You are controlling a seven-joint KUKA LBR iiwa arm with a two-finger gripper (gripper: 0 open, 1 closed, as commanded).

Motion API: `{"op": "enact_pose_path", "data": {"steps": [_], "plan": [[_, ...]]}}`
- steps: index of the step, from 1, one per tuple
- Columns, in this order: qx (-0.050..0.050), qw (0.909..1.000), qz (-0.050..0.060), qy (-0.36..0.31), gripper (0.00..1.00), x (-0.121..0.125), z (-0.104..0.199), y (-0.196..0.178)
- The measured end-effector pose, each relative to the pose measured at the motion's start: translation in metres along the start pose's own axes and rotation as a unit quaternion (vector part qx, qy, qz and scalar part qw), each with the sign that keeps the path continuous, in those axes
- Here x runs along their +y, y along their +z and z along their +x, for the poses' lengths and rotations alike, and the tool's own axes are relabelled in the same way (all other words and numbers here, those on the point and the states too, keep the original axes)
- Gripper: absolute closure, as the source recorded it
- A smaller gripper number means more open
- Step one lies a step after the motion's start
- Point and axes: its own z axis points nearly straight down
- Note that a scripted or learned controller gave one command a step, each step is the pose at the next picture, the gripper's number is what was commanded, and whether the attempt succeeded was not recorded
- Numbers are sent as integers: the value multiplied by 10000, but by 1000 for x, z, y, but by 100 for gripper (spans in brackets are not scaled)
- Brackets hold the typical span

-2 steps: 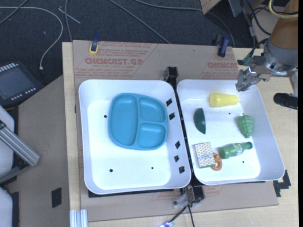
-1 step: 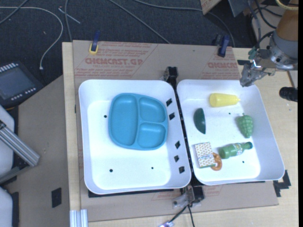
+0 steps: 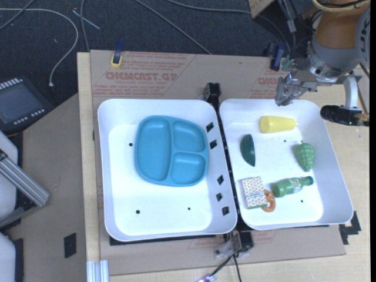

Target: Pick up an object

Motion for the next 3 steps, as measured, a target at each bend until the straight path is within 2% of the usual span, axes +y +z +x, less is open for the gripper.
{"op": "enact_pose_path", "data": {"steps": [1, 3], "plan": [[4, 10000, 5, -3, 100, 3, 63, 6], [-2, 10000, 13, 6, 100, -5, 167, 28]]}}
